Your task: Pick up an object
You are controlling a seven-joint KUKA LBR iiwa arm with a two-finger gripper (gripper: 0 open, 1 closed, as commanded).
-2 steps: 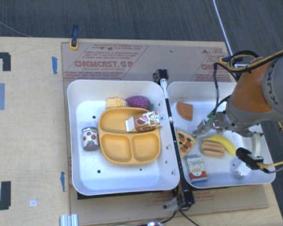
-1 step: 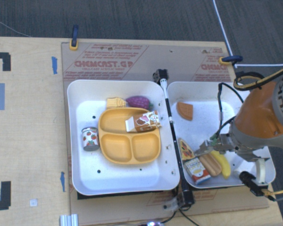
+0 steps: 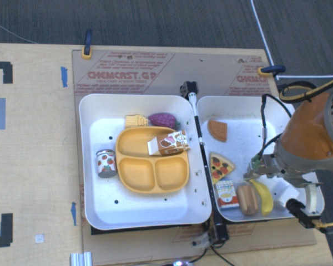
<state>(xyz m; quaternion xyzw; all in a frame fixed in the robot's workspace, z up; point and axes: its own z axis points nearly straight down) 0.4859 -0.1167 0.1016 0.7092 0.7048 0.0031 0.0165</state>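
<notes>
Dark grey carpet (image 3: 155,10) lies beyond your bench (image 3: 33,148), a pale wooden top bearing a cardboard sheet (image 3: 127,65) printed in red "CHEMCAST GP", the lettering readable upright near the far edge. On it you have two white bins side by side. Left bin (image 3: 94,115): one yellow divided plate (image 3: 152,162) at centre, three compartments; a small milk-type carton (image 3: 168,143) with brown and white print lies on its side across the plate's far rim, long axis running left to right, text too small to read; a purple grape bunch (image 3: 162,119) and a yellow waffle-like piece (image 3: 136,119) just beyond the plate; a small can (image 3: 106,163) with red fruit on its label stands left of the plate. Right bin (image 3: 241,110): an orange-brown slice (image 3: 217,130) at the far side; a pizza wedge (image 3: 221,166) pointing toward the near-left; a small red and white box (image 3: 226,194), label unreadable; a hot dog (image 3: 247,199) and a banana (image 3: 263,196) side by side, both lengthwise near to far. Your arm (image 3: 308,137) overhangs the right bin; its gripper (image 3: 255,169) sits just above the banana's far end, and you cannot tell how it is set.
</notes>
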